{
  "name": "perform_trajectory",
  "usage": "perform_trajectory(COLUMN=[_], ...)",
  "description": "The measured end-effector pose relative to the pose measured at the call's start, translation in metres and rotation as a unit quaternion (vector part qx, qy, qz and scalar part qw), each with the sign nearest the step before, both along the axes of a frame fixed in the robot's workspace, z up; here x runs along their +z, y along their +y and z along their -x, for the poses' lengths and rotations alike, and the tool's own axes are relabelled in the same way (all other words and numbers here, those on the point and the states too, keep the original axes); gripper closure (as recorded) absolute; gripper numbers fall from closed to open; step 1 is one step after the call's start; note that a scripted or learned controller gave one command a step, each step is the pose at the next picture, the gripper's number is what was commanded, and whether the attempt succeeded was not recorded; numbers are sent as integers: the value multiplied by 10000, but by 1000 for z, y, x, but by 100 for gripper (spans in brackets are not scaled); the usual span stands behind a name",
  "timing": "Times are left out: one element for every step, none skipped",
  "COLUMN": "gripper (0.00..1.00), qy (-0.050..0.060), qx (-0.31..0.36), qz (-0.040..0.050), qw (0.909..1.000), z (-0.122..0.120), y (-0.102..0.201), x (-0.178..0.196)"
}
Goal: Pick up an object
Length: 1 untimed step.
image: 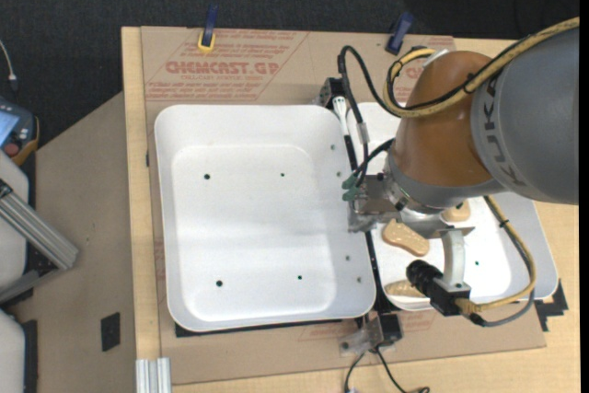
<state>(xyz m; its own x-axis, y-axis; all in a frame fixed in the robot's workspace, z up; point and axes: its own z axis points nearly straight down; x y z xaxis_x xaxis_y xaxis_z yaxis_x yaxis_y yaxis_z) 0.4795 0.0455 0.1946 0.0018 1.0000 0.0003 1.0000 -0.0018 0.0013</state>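
Observation:
The arm's orange wrist and grey body cover most of the right bin [525, 267]. My gripper [366, 209] is low over that bin's left side, close to the wall between the two bins. A tan flat object [406, 240] lies in the right bin just right of and below the gripper. A second pale beige object [398, 292] lies near the bin's front edge. A small tan piece [459, 213] peeks out under the wrist. Whether anything sits between the gripper's tips is hidden by the wrist.
The left bin [184, 198] sits beside the right one on a cardboard-covered bench [230, 60]. Cables [354, 129] run along the divide between the bins. Blue clips [210, 18] hold the cardboard at the back edge.

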Motion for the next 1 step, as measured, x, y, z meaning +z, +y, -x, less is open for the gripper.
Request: perform_trajectory(gripper=[0], qy=[4], qx=[-7], qz=[-1], qw=[10000], z=[0], y=[0], x=[0])
